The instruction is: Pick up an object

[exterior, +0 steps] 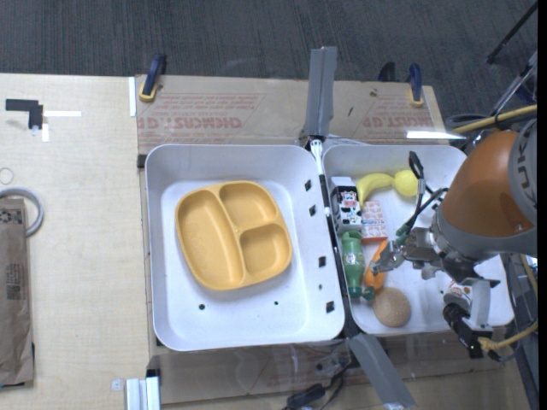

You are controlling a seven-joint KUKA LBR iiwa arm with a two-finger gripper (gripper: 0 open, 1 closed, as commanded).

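The gripper [386,261] sits low in the right bin [504,310], at the left-hand cluster of items, and whether it is open, closed or gripping anything cannot be told from the camera view. Directly at its tip lies an orange object [373,276], apparently carrot-shaped, touching a green bottle [351,259] that lies lengthwise along the bin's left wall. Judged as the likely target, the orange object should be light and rigid with a smooth, tapering surface that may slip; a grasp across its thicker middle is preferable to one at the narrow end, and the bottle alongside leaves little clearance on that side. Just below rests a brown round object [392,307], matte and rough-looking. Further up the bin lie a small printed carton [346,203], a yellow banana [373,184] and a yellow lemon [406,183]. The left bin [171,314] holds a yellow divided plate [232,233], well apart from the arm
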